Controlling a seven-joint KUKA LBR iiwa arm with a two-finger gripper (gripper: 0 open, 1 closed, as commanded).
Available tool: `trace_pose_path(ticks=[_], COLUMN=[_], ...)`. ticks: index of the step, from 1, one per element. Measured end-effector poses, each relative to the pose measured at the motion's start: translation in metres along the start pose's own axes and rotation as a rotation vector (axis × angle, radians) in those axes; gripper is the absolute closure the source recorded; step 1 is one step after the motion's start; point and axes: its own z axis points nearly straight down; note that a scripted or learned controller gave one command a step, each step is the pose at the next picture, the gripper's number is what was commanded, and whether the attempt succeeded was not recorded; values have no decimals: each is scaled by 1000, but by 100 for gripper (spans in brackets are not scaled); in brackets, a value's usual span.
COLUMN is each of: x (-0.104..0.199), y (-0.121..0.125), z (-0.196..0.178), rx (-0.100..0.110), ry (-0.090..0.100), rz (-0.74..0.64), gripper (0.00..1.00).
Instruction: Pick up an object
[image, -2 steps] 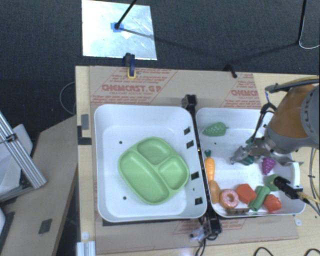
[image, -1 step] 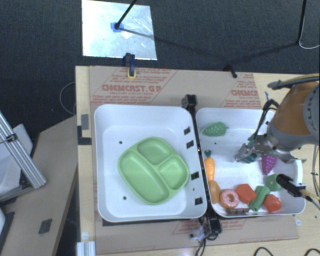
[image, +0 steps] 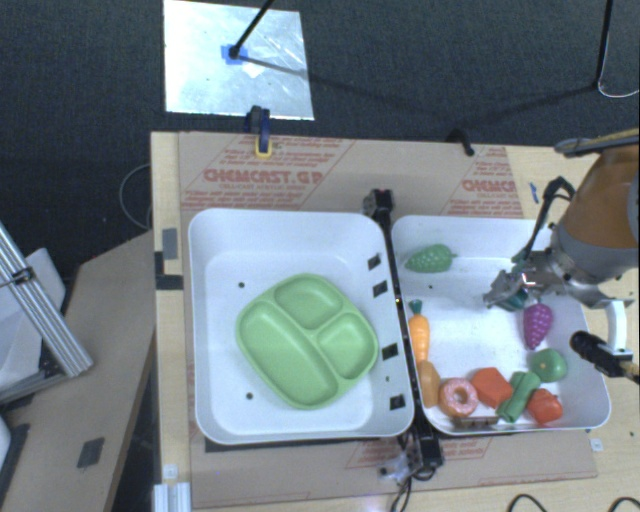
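Over bare floor of the right bin (image: 470, 300), the hand (image: 507, 291) hovers, its grip state unclear.

Light green three-section plastic plate (image: 307, 340) sits in the left white bin (image: 215, 260), cardboard-topped counter (image: 300, 175) underneath, blue-and-yellow clamp (image: 261, 131) at its back edge.

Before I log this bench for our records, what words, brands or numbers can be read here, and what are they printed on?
"CHEMCAST GP": red print on the brown paper-covered board under the bins, left of centre.
A second red print on that board's right part, slanted: likely the same brand, too blurred to read.
Nothing else carries readable text.
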Motion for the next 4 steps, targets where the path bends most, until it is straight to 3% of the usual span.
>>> trace_pose_path(ticks=[2, 4], x=[2, 107], y=[6, 41], z=[-87, -90], rx=[0, 3], ry=[0, 3], rz=[-1, -6], gripper=[100, 100])
